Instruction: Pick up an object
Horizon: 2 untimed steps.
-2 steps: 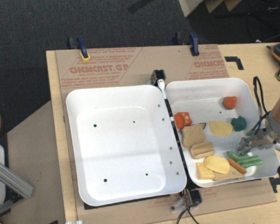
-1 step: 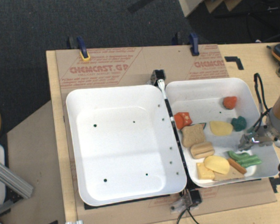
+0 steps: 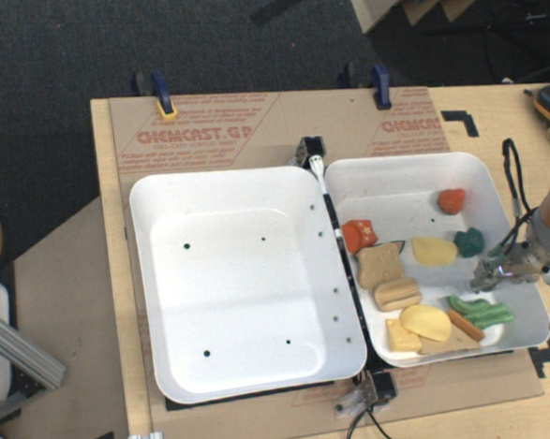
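The right white bin (image 3: 398, 170) holds several toy foods. A red tomato (image 3: 452, 200) lies at its back, with a red-orange piece (image 3: 359, 234) by the left wall. In the middle are a brown bread slice (image 3: 380, 264), a yellow lemon (image 3: 433, 251) and a dark green piece (image 3: 469, 242). Nearer the front lie a tan roll (image 3: 397, 294), a yellow round piece (image 3: 425, 322), a yellow wedge (image 3: 403, 336), a green vegetable (image 3: 480, 310) and an orange stick (image 3: 466, 325). My gripper (image 3: 493, 274) hangs low at the bin's right side, between the dark green piece and the green vegetable, with nothing seen in it.
The left white bin (image 3: 161, 198) sits beside the right one on a brown board (image 3: 203, 125). Two blue clamps (image 3: 163, 90) hold the board's far edge. A black cable (image 3: 512, 174) loops up from the arm at the right.
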Available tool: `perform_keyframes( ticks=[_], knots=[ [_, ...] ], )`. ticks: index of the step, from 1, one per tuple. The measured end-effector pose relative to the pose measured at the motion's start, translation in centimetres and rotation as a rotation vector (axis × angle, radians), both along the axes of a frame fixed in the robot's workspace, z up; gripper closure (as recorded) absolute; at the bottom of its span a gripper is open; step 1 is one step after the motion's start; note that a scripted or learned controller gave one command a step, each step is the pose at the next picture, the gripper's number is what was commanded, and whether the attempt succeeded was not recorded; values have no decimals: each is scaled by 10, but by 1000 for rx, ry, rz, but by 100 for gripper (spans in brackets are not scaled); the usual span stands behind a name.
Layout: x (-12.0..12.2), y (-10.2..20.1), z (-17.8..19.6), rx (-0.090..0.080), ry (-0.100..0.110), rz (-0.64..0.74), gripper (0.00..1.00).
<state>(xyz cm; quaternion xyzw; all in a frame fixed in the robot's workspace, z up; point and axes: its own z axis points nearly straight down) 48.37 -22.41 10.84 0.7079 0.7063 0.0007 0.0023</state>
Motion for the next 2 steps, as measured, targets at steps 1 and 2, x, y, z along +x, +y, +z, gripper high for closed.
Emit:
perform_keyframes(
  ticks=[1,2],
  knots=[
    [7,58,239,-2,-16,8,100],
    [-4,56,263,-1,-3,3,100]
  ],
)
